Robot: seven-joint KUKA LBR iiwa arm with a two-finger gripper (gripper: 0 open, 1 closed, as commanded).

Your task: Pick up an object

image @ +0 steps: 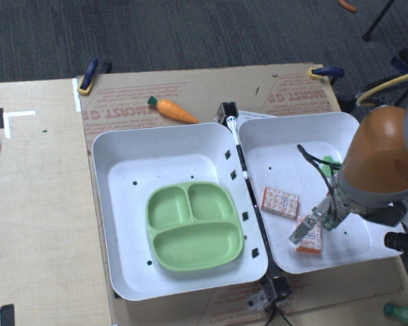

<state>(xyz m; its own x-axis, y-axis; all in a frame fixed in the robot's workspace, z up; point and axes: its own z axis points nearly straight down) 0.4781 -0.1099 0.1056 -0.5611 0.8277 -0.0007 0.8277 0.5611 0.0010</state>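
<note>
Two small cartons lie in the right bin (343,129), and the gripper (304,232) is down over the nearer of them, the orange-based carton (312,242), which sits just under and in front of the fingertips. Whether the jaws are open or closed on it cannot be told; the fingers blur into the carton's top. Its long axis seems to run roughly away from the camera, though that is a guess. The second, patterned carton (280,202) lies just beside it, up and to the left, tilted. The left bin (115,202) holds a green divided plate (194,225). Beyond the bins, a toy carrot (174,110) rests on the cardboard.
</note>
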